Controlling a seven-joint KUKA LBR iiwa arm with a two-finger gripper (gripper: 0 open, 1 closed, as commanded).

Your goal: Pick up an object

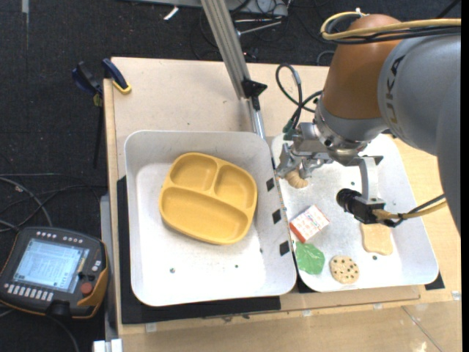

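1. I see my jaws (294, 169) low over the right bin (410, 218), near its left rim; I cannot tell their state.
2. A tan object (297, 180) sits just beneath them.
3. A yellow divided plate (209, 197) lies in the left bin (146, 270).

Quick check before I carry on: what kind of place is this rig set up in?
Most likely a robotics lab or test cell, not a kitchen. A teach pendant lies beside the bench, loose cables run over the dark floor, and the two white bins hold toy-like items such as a yellow divided plate and a cookie.
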